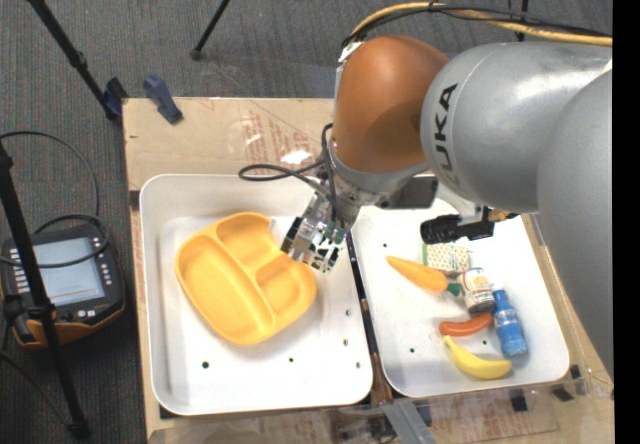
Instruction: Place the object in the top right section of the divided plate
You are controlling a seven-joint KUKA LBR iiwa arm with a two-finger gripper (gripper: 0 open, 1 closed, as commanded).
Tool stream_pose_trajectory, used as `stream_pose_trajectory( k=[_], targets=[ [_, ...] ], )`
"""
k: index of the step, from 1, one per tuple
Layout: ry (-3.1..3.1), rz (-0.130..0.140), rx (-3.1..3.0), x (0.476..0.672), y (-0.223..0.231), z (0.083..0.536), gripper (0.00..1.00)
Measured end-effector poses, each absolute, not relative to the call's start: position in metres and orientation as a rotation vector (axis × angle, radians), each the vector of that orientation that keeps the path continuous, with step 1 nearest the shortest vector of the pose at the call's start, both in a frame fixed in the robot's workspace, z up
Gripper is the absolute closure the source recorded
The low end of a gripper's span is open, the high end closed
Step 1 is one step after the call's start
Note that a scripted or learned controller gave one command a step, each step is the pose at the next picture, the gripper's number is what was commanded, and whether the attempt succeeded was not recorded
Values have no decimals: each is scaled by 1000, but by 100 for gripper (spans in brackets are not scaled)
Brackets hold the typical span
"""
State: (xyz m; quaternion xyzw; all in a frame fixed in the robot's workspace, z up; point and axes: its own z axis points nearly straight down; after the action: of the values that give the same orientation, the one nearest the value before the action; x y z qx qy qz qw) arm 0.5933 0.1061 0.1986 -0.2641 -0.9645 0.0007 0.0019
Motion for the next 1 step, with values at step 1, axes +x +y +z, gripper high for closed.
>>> stream_pose_trajectory(
  k=[1],
  targets=[
    [-2956,4,-1049,580,125,202,100]
  ],
)
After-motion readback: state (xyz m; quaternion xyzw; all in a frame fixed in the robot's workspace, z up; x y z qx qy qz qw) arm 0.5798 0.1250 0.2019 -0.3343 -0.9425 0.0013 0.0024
